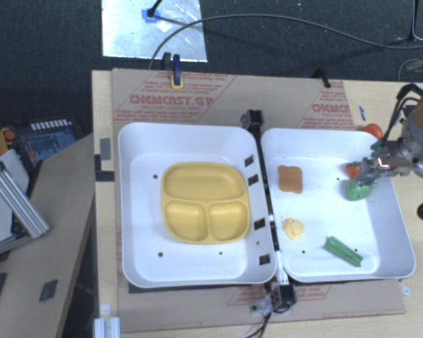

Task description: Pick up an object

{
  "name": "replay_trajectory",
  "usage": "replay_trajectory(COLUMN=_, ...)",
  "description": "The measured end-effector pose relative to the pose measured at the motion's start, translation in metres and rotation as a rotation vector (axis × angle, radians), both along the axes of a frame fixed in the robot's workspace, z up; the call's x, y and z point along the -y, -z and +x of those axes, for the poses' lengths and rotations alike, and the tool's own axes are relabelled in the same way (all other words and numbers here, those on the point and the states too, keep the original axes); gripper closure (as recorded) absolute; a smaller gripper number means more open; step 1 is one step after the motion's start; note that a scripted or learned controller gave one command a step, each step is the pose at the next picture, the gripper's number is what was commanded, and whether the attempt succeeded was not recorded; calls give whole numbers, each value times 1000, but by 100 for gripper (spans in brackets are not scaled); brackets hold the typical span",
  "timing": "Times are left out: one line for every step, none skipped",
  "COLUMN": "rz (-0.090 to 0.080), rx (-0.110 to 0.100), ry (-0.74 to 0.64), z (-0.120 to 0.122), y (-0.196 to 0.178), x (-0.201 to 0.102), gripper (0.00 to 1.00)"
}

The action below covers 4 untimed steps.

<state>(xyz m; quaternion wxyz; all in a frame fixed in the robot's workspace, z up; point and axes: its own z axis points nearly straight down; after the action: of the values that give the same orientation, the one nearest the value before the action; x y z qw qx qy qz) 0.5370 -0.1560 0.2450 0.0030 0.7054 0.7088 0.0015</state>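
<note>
The right bin (pixel 388 255) holds several small items. A brown toast-like piece (pixel 290 179) lies near its left wall, with a pale yellow lump (pixel 293 228) below it. A long green piece (pixel 342 251) lies toward the front. A round green item (pixel 355 191) with a red piece (pixel 352 169) beside it sits at the right side. My gripper (pixel 371 169) hangs right over that green and red pair, touching or almost touching them. The grey arm (pixel 417 146) reaches in from the right.
The left bin (pixel 137 153) holds a yellow divided plate (pixel 204 201). A black hinge strip (pixel 262 196) runs between the bins. A small red-orange thing (pixel 372 129) shows at the right bin's far rim. Cables cross the dark floor behind the bench.
</note>
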Motion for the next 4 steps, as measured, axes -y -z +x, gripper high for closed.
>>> replay_trajectory(rz=2, rx=-4, ry=-4, z=17, y=9, x=-59, gripper=100)
replay_trajectory(rz=3, rx=-5, ry=-4, z=28, y=20, x=-105, gripper=100)
replay_trajectory(rz=4, rx=-2, ry=-5, z=46, y=11, x=-153, gripper=100)
replay_trajectory(rz=3, rx=-5, ry=-4, z=50, y=21, x=-200, gripper=100)
